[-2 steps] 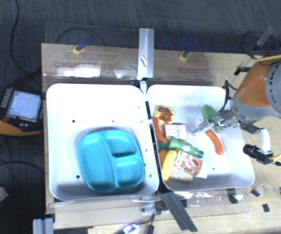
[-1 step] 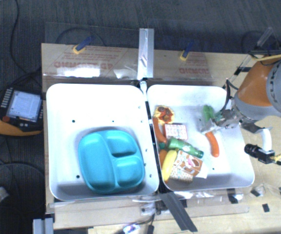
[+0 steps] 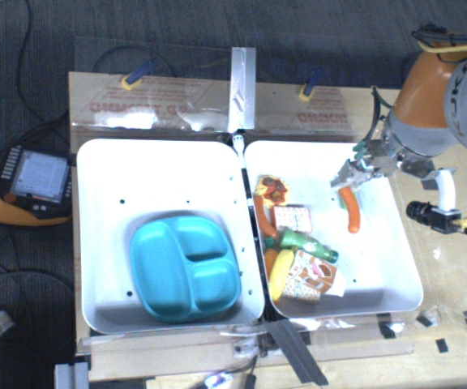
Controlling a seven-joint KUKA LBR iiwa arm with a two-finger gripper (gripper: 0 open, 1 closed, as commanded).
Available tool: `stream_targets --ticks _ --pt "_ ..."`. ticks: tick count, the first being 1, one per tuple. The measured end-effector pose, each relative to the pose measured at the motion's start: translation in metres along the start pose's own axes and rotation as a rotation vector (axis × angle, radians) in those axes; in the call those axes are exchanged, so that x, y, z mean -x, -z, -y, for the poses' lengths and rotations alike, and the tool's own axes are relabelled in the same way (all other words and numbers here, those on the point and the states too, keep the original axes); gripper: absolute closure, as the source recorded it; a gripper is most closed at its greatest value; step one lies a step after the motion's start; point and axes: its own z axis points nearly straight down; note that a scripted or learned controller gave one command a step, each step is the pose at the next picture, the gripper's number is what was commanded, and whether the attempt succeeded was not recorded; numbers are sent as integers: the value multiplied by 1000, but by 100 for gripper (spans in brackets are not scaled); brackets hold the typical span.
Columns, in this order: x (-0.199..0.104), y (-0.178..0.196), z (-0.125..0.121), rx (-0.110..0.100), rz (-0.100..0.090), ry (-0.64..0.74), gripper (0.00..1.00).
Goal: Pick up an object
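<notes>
The tool hovers over the orange toy carrot, alone in the right white bin, an easy target; whether it's open, I cannot tell.

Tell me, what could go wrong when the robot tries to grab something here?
The gripper hangs just above the orange sausage, a thin, rounded thing that might roll or slip away. The other toys huddle in a pile against the right bin's left wall, so a grab there could catch two at once or jam against the wall.
</notes>
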Motion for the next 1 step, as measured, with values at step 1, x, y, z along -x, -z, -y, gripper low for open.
stream_targets --ticks 1 --pt "-95 48 -49 -1 2 -90 100"
